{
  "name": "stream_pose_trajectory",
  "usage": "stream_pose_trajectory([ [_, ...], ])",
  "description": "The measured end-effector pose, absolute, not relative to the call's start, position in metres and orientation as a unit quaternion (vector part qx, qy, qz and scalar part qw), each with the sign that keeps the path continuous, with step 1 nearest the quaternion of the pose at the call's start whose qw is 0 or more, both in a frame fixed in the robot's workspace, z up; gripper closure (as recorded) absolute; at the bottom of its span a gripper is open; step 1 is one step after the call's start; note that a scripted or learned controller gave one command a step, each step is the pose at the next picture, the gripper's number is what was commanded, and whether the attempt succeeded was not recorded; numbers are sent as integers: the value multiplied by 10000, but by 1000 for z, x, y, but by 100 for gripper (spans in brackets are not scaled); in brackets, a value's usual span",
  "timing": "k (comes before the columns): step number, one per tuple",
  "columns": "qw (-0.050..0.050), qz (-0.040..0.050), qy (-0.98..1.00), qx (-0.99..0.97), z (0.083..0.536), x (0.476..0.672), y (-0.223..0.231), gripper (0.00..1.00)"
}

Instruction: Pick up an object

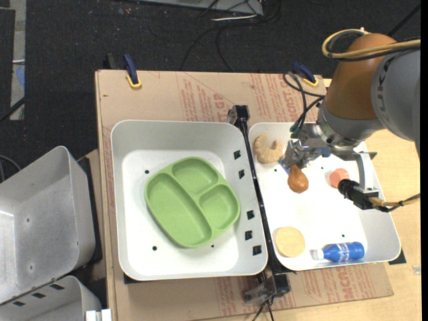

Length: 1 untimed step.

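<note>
Dark speckled floor [60, 32] with black cables [200, 39] behind a cardboard-topped bench [187, 92].

the arm [394, 79] is a thick, smooth grey tube with a broad, rounded orange band [358, 72] above the wrist. a yellow-sheathed cable [341, 40] loops over the band, and black cables trail beside it. the gripper [297, 158] is small, of grey metal.

A brown, drumstick-shaped object [298, 179] hangs tilted between the gripper's [296, 160] fingers, over the right bin's [334, 212] far-left area.
</note>
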<state>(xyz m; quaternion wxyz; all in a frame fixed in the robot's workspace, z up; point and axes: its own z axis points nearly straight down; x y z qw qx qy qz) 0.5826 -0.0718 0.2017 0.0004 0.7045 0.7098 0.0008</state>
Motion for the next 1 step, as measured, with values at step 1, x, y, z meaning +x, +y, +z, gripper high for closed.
stream_pose_trajectory([
  [1,-1,13,7102,7040,204,596,-9,100],
])
